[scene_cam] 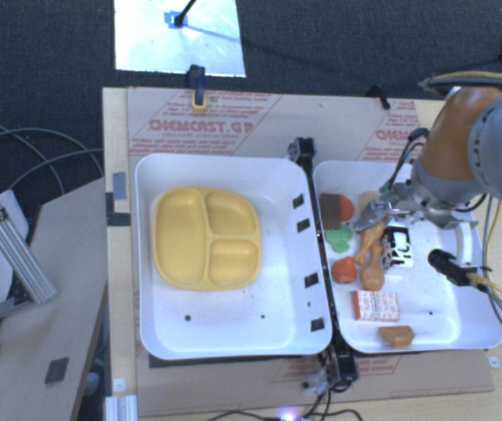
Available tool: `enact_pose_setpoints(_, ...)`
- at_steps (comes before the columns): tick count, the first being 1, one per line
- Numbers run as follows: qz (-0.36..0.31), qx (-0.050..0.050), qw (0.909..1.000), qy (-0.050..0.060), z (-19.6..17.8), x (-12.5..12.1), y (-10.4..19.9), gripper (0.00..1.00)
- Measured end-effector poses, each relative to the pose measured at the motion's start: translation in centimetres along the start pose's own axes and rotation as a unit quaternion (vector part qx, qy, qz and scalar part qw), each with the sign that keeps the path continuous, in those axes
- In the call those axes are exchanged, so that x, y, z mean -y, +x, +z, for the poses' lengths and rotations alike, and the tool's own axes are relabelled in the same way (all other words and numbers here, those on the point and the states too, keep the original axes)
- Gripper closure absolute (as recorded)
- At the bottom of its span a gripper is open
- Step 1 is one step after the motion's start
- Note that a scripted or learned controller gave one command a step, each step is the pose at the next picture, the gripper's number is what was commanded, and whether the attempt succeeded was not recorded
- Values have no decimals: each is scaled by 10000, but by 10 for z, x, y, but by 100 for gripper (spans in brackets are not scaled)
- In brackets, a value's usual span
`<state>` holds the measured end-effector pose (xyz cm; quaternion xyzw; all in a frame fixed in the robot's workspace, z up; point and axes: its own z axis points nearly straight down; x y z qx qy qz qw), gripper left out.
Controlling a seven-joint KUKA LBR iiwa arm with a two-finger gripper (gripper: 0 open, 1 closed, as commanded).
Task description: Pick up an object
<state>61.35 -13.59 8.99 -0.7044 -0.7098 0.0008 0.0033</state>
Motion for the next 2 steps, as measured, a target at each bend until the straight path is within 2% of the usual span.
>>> enact_pose_setpoints(1, 8, 40, 10000, -84, 3, 49, 52, 0)
enact_pose_setpoints(2, 25, 24, 10000, -90, -8, 47, 51, 100)
